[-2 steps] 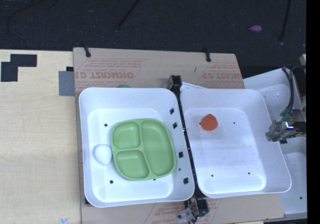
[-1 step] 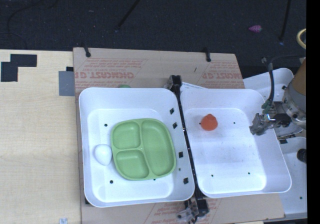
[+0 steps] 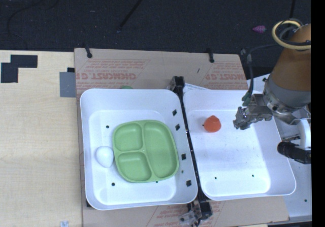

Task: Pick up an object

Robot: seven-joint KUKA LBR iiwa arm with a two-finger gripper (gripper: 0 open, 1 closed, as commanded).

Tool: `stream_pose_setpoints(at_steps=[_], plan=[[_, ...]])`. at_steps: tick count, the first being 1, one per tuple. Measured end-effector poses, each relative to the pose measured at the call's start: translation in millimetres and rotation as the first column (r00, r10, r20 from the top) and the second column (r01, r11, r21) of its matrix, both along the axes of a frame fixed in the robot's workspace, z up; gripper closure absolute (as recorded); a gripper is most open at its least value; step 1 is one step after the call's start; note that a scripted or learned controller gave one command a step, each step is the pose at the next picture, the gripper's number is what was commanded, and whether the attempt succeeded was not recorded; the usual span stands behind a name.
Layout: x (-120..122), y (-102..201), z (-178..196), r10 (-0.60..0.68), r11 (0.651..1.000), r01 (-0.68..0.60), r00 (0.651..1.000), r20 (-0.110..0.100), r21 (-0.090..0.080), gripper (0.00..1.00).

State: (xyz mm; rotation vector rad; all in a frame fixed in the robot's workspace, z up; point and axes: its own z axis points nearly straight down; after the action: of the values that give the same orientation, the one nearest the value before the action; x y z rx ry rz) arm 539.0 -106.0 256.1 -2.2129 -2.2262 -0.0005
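Arm: we see the grey arm with its orange band reaching in from the right over the right-hand shallow white bin [image 3: 238, 183].
Claw: the dark two-finger claw [image 3: 242, 119] hangs over that bin's right part; we cannot tell its state.
Task's thing: a small orange-red rounded object [image 3: 212, 124] lies in the right bin, near the claw but apart from it.
Left bin: the left-hand shallow white bin [image 3: 96, 190] holds a green three-compartment plastic plate [image 3: 145, 150], with a small white egg-shaped object [image 3: 104, 156] just beside its left edge.
Desk: we see both bins on the light wooden desk [image 3: 35, 144].
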Motion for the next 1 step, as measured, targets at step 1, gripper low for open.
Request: stream_pose_setpoints(at_steps=[1], plan=[[8.4,51.6,-4.0,-0.001,1.0,0.001,1.0,-0.002,0.0,1.0]])
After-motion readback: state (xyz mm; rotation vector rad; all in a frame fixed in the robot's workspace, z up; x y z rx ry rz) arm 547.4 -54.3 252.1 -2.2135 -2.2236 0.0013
